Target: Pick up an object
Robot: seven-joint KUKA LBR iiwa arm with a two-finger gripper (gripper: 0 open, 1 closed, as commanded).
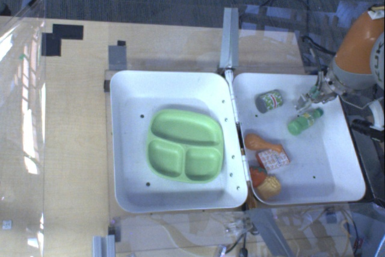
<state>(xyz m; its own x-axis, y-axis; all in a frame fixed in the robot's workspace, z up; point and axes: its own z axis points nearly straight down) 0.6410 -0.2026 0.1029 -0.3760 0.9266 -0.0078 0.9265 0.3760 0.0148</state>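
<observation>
- The pale wooden bench [72, 129] fills the lower part of the frame, with dark carpet above it and black cables at the upper right.
- The left shallow white plastic bin [129, 147] sits at centre frame; the right shallow white plastic bin [337, 171] touches it along a shared edge.
- A light green plastic tray with three compartments [184, 145] lies flat in the middle of the left bin.
- The grey arm with an orange band [361, 45] enters at the upper right edge, above the right bin's far corner.
- The two-finger gripper [310, 101] hangs in the upper right of the right bin, its tips just above and beside the bottle; the view is too small and blurred here to tell whether the fingers stand apart or together.
- A green plastic bottle [304, 121] lies on its side, tilted, in the upper right part of the right bin.
- A small grey can with a green label [269, 100] lies left of the bottle, apart from it.
- A red-and-white patterned packet [273, 159] lies lower left in that bin, touching an orange pear-shaped toy [260, 142] above it.
- A yellow-and-red rounded toy [266, 185] sits in the bin's lower left corner.
</observation>
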